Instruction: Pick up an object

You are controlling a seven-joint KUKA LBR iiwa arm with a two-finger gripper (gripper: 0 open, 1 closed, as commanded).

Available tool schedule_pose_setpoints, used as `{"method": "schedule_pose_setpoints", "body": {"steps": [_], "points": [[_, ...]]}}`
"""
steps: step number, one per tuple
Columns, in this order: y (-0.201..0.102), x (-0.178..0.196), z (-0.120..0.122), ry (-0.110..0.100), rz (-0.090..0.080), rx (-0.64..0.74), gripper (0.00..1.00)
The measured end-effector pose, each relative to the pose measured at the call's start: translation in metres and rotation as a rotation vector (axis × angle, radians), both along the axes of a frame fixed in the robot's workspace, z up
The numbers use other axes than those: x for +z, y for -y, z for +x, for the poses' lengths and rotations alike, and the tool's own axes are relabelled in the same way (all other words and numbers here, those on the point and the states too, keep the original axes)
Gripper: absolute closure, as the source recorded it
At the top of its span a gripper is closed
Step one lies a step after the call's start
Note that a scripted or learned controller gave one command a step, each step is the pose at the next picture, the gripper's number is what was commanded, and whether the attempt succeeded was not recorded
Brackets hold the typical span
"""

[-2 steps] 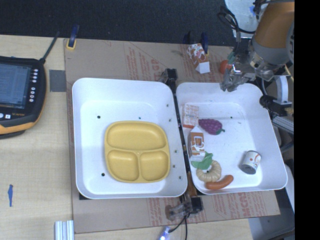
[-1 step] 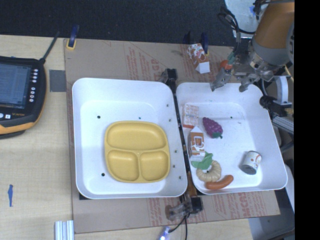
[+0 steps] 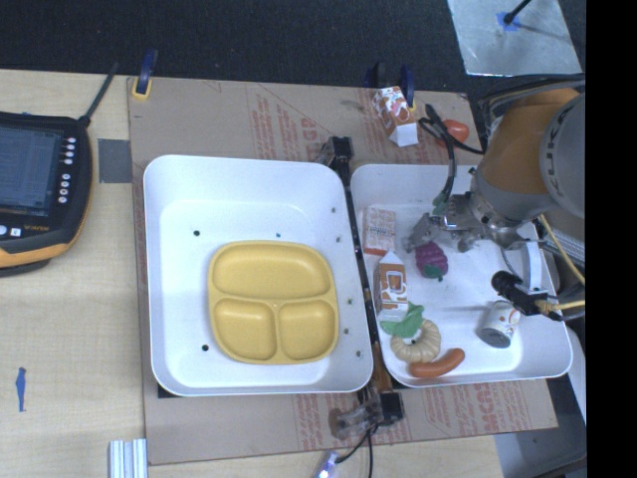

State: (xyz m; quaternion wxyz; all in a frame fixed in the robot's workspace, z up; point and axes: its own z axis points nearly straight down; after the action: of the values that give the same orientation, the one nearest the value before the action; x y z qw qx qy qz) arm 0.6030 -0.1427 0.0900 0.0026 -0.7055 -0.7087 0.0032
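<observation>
My gripper point(image 3: 435, 233) hangs over the upper middle of the right bin point(image 3: 542, 361), reaching in from the right. Just below it, a small purple toy point(image 3: 431, 259) lies on the bin floor, close to the gripper; nothing shows as held. To the left lie a pale flat packet point(image 3: 379, 229) and a brown and orange carton point(image 3: 392, 285). Near the bin's front edge are a green piece point(image 3: 402, 321), a beige ring-shaped pastry point(image 3: 417, 341) and a red sausage point(image 3: 436, 364). A small silver can point(image 3: 495, 325) lies on its side at the right.
The left bin point(image 3: 169, 227) holds a yellow divided tray point(image 3: 273, 300). A small printed box point(image 3: 395, 108) and an orange item point(image 3: 456, 127) sit on the cardboard behind the right bin. A teach pendant point(image 3: 35, 187) lies at the far left.
</observation>
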Motion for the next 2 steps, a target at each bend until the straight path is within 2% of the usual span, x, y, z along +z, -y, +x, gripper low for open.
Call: {"method": "schedule_pose_setpoints", "body": {"steps": [1,2], "points": [[0.0,0.001,-0.032,0.003,0.0,0.001,0.0],[0.001,0.012,-0.032,0.001,-0.001,0.004,1.0]]}}
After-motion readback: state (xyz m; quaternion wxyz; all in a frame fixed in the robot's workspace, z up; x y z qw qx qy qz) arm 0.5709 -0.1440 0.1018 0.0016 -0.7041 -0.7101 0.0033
